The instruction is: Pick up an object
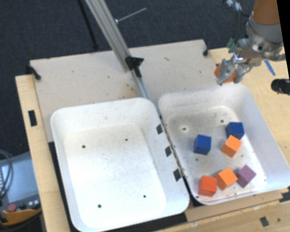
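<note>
While six blocks sit in the right bin point(261, 120), the gripper point(229, 71) squeezes an orange block point(225, 75) above its back rim.

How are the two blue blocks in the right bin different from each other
The left blue block looks a little bigger and brighter; the right blue block looks smaller and darker. The left blue block stands alone on bare bin floor; the right blue block sits right against an orange block. The left one lies nearer the bin's middle, the right one nearer its right wall. Both are blue cubes, lying free in the same bin.
</note>
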`<action>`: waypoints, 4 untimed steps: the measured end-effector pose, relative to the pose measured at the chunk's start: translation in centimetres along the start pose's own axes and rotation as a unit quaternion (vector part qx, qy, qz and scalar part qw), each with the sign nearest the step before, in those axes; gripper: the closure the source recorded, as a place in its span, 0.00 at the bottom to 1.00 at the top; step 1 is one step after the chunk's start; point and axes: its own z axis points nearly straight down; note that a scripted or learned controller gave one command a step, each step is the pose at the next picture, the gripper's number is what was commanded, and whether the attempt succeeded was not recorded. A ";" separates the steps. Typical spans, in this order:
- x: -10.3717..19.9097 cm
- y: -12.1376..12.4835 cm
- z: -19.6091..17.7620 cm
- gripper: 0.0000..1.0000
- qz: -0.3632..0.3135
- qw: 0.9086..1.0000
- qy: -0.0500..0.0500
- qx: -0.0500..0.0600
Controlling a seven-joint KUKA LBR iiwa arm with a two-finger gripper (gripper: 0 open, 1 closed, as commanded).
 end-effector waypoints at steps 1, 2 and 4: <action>4.2 -3.4 0.8 1.00 0.001 1.000 0.001 0.004; 8.7 -6.0 0.3 1.00 0.000 1.000 0.002 0.003; 19.2 -10.0 2.9 1.00 0.000 1.000 0.002 0.004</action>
